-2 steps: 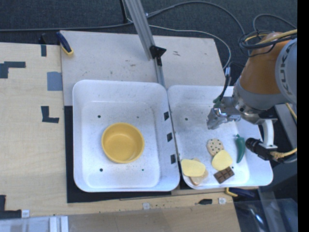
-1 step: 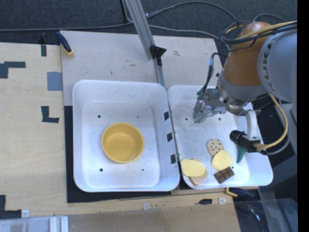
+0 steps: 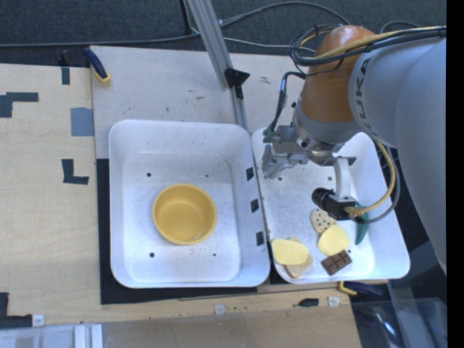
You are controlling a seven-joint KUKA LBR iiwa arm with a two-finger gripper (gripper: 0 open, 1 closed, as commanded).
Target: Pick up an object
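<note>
My gripper (image 3: 275, 162) hangs over the far left part of the right bin (image 3: 384, 267), close to the wall shared with the left bin. Nothing shows in its grasp. Several small things lie at the near end of the right bin, well apart from the gripper: a yellow oval piece (image 3: 290, 251) on a tan slice (image 3: 296, 270), a second yellow piece (image 3: 333, 239), a speckled cracker (image 3: 319, 220) and a brown chocolate bar (image 3: 336, 262). A yellow bowl (image 3: 185, 213) stands upright in the left bin (image 3: 130, 151).
A slanted metal pole (image 3: 214, 38) runs from the top of the view down to the gap between the bins. The grey arm with its orange band (image 3: 341, 71) covers the right bin's far right side. A yellow-handled clamp (image 3: 98, 65) sits at the bench's far left corner.
</note>
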